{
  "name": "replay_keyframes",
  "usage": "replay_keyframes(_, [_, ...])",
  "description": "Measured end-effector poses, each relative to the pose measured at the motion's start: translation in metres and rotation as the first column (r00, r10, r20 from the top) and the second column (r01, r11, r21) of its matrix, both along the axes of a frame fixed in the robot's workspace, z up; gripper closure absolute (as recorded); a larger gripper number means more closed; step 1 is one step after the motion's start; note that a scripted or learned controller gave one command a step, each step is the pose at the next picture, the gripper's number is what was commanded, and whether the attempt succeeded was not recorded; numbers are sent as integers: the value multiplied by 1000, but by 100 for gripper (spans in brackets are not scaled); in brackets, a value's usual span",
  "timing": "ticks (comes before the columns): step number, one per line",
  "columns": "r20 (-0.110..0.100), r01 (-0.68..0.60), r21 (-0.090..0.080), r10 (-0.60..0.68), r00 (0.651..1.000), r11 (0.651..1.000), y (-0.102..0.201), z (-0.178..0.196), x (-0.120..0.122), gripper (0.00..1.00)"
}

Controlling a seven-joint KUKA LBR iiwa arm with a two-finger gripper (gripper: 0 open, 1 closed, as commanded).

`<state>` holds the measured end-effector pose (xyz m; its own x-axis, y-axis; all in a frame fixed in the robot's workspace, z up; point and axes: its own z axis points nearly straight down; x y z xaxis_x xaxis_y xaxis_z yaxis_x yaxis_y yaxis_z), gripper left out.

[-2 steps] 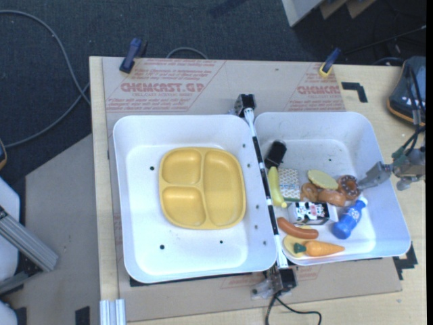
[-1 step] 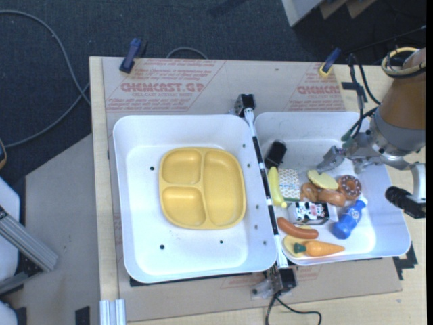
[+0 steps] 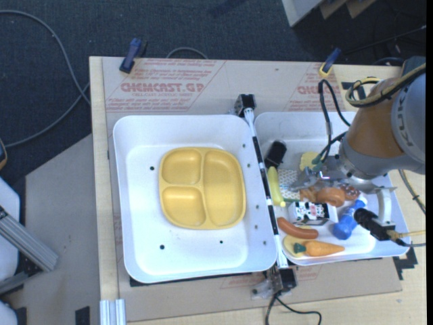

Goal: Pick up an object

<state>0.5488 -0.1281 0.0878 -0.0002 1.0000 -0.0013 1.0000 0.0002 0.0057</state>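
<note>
The right bin (image 3: 291, 122) holds a heap of toy items. Among them are a brown bread-like piece (image 3: 326, 196), a black-and-white carton (image 3: 312, 212), a red sausage (image 3: 298, 230) and an orange carrot (image 3: 319, 249). A blue piece (image 3: 345, 224), a yellow banana-like stick (image 3: 273, 185), a black block (image 3: 275, 153) and a yellow-green piece (image 3: 309, 160) lie there too. My gripper (image 3: 315, 177) reaches in from the right, low over the middle of the bin, just above the bread-like piece. The wrist hides what lies under it.
The left bin (image 3: 135, 181) carries a yellow divided plate (image 3: 201, 187). A black clamp (image 3: 245, 103) sits where the bins meet at the back. Cables hang near the arm (image 3: 379, 131) on the right. Blue clips (image 3: 130, 54) mark the board's far corners.
</note>
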Motion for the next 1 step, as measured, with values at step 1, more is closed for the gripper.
replay_keyframes(1, [6,0,-2,0,1000,1000,-39,2,78,0])
